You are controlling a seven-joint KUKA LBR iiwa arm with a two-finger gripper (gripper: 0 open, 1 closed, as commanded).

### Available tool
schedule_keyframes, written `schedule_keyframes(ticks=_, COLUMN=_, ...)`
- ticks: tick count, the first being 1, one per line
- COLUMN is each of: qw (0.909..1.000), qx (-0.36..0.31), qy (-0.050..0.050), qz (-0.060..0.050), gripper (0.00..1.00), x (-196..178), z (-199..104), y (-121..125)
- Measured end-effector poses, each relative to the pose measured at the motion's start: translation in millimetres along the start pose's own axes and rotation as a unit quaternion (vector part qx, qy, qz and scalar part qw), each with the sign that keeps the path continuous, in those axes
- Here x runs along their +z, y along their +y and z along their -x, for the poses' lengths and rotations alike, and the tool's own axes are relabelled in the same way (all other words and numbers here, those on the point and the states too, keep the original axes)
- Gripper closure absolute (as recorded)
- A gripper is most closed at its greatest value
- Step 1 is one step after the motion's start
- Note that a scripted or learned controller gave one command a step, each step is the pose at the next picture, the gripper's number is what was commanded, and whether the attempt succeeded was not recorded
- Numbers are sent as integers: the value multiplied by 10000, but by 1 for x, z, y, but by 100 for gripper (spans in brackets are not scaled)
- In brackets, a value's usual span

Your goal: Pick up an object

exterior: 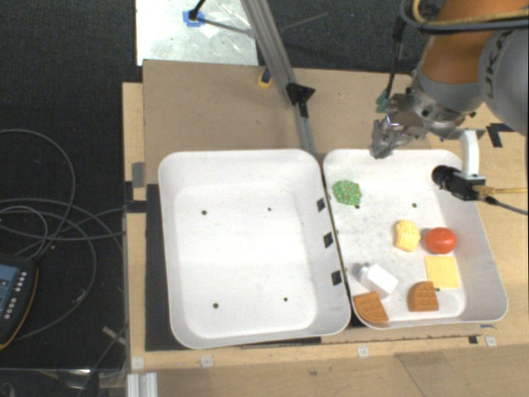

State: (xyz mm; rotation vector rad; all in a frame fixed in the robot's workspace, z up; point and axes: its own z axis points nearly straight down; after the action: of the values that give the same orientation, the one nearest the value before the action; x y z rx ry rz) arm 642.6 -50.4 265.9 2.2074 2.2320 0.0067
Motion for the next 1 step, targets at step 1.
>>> schedule_keyframes(ticks=1, qw=10000, qx=6, qy=0, qz=-9, gripper=100, x=11, z=-44, y=11)
